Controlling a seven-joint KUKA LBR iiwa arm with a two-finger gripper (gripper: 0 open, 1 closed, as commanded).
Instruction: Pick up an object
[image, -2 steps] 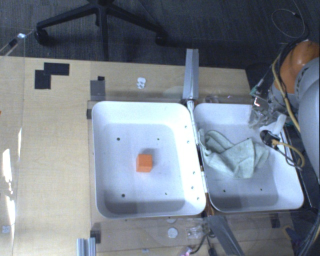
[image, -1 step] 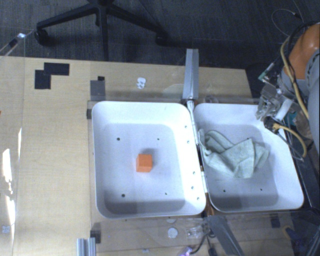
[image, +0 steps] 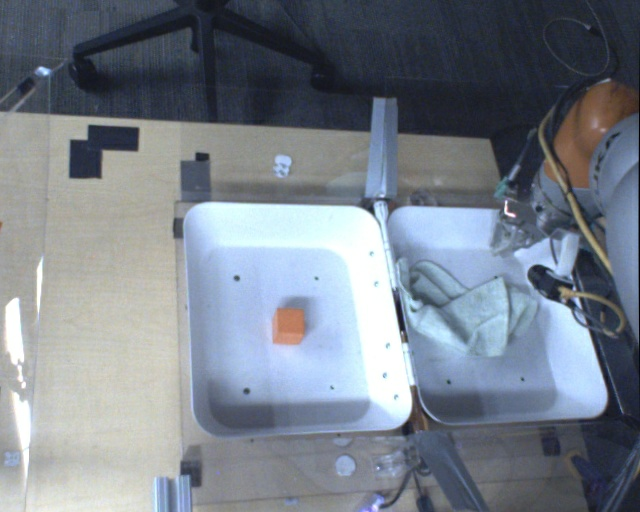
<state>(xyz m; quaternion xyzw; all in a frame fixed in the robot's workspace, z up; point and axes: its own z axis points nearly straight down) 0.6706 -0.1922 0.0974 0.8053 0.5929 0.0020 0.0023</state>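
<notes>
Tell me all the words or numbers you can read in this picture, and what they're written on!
There are none I can read.
The orange cube, the crumpled cloth and both white bins are plain.
The black shapes on the bench are just blocks, not letters.
The small white thing on the bench is too small to tell.

2 bins are sitting side by side on the bench (image: 100, 330). A small cube (image: 289, 326) is lying near the middle of the left bin (image: 215, 235), well apart from its walls. A crumpled cloth (image: 470, 310) is lying in the right bin (image: 575, 395), its left part close to the divider. The gripper (image: 512, 238) is hanging over that bin's far right corner, behind the cloth.
</notes>
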